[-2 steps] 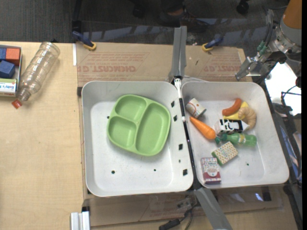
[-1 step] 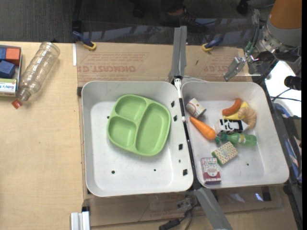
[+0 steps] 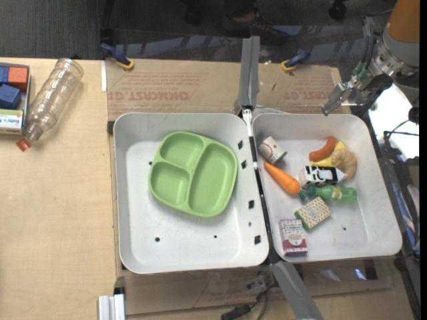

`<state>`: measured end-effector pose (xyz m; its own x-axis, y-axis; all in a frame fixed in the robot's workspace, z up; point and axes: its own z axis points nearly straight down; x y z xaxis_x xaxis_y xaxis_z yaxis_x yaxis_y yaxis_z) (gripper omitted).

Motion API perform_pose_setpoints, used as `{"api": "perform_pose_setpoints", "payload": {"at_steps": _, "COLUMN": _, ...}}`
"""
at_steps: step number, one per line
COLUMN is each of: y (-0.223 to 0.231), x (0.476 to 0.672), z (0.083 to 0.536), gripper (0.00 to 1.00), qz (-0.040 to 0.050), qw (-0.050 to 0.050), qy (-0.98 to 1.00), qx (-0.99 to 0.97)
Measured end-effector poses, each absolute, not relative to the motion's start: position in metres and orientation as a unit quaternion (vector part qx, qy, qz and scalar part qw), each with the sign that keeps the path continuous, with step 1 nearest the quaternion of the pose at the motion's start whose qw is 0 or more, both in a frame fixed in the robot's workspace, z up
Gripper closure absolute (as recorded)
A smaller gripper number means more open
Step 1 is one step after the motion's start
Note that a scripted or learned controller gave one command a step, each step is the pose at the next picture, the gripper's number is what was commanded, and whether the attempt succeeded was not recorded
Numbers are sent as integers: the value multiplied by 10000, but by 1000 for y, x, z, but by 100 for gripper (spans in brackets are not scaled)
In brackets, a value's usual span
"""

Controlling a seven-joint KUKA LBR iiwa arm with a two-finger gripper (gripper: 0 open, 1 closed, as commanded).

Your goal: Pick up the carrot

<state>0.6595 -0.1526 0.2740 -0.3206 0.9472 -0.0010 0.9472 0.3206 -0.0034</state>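
A: Two bins down there. The left bin point(image 3: 133, 245) carries a green divided plate point(image 3: 193, 173); the right bin point(image 3: 380, 239) is crowded.

B: The gripper point(image 3: 347, 92) hangs at one o'clock beyond that bin's rim, jaws impossible to read.

A: The carrot point(image 3: 282, 178) lies tilted at the pile's nine o'clock, a small can point(image 3: 271, 150) just beside its thin end.

B: Its fat end nearly touches the green bottle point(image 3: 330, 193), so a descent could clip either neighbour.

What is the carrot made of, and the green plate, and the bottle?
The carrot looks like smooth plastic, a toy: even orange, slightly shiny. The green plate seems matte plastic, moulded into three compartments. The bottle is clear thin plastic, ribbed, see-through. None can be confirmed by look alone.
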Motion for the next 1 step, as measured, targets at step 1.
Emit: {"api": "perform_pose_setpoints", "payload": {"at_steps": 1, "y": -131, "x": 660, "z": 263, "gripper": 0, "qz": 14, "qw": 12, "qy": -8316, "qx": -5554}}
